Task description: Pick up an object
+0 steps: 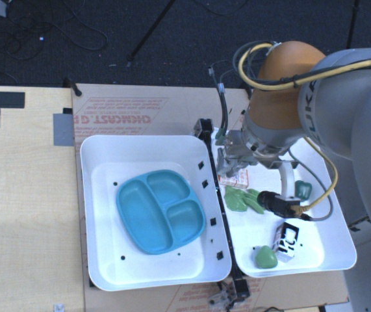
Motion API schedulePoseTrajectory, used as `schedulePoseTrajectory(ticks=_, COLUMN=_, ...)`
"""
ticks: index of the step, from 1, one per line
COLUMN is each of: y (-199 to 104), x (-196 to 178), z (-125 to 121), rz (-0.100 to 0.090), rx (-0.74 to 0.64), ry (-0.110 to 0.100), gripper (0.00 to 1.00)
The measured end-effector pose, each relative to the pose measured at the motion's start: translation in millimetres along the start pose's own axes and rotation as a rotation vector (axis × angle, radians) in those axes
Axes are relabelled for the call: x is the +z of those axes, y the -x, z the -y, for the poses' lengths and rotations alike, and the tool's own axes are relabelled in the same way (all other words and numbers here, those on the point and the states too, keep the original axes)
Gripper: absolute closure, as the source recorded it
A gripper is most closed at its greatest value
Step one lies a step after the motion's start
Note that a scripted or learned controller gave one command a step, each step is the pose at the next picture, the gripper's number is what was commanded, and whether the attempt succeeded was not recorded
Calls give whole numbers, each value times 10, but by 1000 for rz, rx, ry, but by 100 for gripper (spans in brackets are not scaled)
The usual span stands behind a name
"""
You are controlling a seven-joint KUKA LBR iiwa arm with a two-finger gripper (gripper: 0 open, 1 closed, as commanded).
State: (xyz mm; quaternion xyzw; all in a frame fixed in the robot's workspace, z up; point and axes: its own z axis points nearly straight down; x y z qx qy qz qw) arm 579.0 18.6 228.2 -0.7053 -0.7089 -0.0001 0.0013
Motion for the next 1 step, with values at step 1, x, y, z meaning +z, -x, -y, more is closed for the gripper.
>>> schedulePoseTrajectory(ticks=1, y=-494, x=-16, z=95, rz=1, rx=0, ry=-3, gripper=100)
